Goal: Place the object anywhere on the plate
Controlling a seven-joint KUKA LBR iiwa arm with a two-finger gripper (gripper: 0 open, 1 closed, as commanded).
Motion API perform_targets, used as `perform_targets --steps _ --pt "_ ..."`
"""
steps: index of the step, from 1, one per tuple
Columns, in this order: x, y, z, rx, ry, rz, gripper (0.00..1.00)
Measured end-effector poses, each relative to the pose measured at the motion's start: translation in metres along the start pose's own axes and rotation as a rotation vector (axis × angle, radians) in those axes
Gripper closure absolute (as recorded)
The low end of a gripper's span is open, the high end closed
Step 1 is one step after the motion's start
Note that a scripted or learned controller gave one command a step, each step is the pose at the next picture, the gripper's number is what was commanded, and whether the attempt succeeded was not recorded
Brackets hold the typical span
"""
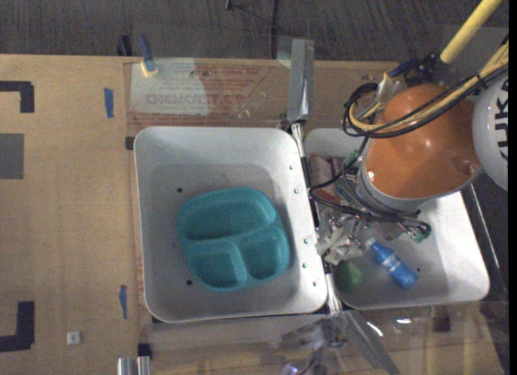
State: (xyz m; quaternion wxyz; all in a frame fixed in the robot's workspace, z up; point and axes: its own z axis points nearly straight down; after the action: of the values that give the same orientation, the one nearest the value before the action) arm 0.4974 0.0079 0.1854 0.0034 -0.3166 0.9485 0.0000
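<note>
Plate (233,238) sits in the left bin, well left of the tool (343,232) over the right bin's clutter; can't tell its grip.

Soft overhead light, dim overall; slight blur, low resolution; faint shadow inside left bin (153,204); floor dark.

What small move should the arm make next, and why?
Probably lower the end effector onto the green object just below it in the right bin. The teal plate in the left bin bears no object yet, so a grasp seems to come first.
</note>
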Motion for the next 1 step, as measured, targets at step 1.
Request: perform_targets --steps 1 --pt "-0.0301 0.0116 -0.0397 -0.001 -0.001 -0.023 1.00"
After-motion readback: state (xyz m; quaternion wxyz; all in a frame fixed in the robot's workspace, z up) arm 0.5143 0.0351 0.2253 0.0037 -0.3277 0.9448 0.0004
